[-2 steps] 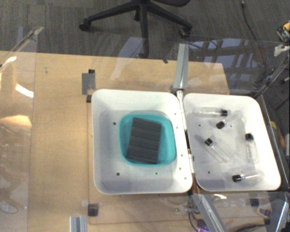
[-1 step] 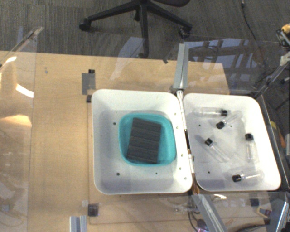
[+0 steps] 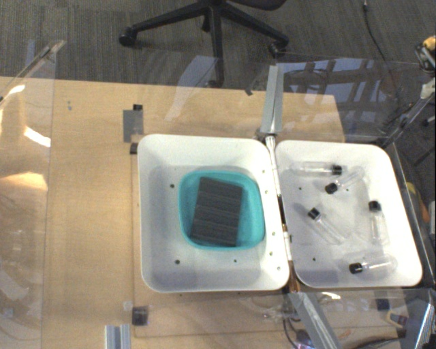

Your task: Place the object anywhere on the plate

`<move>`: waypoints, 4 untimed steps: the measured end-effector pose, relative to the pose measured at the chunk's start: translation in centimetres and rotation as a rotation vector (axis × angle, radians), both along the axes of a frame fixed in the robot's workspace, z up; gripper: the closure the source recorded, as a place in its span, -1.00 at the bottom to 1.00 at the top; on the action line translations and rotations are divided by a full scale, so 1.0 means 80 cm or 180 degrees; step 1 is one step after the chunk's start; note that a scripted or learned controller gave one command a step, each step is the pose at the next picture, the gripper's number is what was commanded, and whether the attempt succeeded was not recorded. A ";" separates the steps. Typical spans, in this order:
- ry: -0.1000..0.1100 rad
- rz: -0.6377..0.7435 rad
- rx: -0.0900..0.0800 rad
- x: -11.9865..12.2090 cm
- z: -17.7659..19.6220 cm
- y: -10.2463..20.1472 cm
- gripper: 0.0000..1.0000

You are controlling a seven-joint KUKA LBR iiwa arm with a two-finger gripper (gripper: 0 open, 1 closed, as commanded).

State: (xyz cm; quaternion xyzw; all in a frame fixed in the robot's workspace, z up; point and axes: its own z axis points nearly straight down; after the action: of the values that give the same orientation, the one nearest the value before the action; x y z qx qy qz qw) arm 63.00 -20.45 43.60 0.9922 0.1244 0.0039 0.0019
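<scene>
Desk [image 3: 82, 225]: pale wood, takes up most of the view, with glare patches along its left side. Grey carpet floor [image 3: 82, 20] lies beyond its far edge, and the black star base of an office chair [image 3: 211, 27] stands there.

Left bin [image 3: 153, 259]: white, shallow, rounded corners, sits mid-desk. Right bin [image 3: 402, 269]: same kind, just beside it, their inner rims nearly touching. A grey metal rail [image 3: 271, 102] runs from the seam between them toward the far edge.

Plate [image 3: 253, 221]: teal, squarish with rounded corners, lies flat in the middle of the left bin, apart from all 4 walls.

Object [image 3: 216, 211]: dark grey rectangular block with ribs across its top. It lies flat on the plate, long side running near-to-far and slightly tilted clockwise. It is fully inside the teal rim, and teal shows all around it.

Vials [image 3: 320, 219]: 5 clear tubes with black caps, scattered on the floor of the right bin and lying on their sides. 2 are close together near the far wall, 1 is mid-bin, 1 is toward the right wall, and 1 is near the front-right corner.

Small dark brackets [image 3: 136, 123] are fixed to the desk left of the bins.

Hand: spread or pressed together, cannot tell.
</scene>
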 end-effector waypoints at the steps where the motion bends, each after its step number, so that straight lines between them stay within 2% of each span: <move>1: -0.0002 -0.0125 0.0005 -0.043 0.000 0.000 -1.00; 4: -0.0001 -0.0125 0.0006 -0.043 0.000 0.000 -1.00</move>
State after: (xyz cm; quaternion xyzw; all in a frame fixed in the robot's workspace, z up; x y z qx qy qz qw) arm 59.60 -20.46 43.60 0.9945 0.1049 0.0041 0.0012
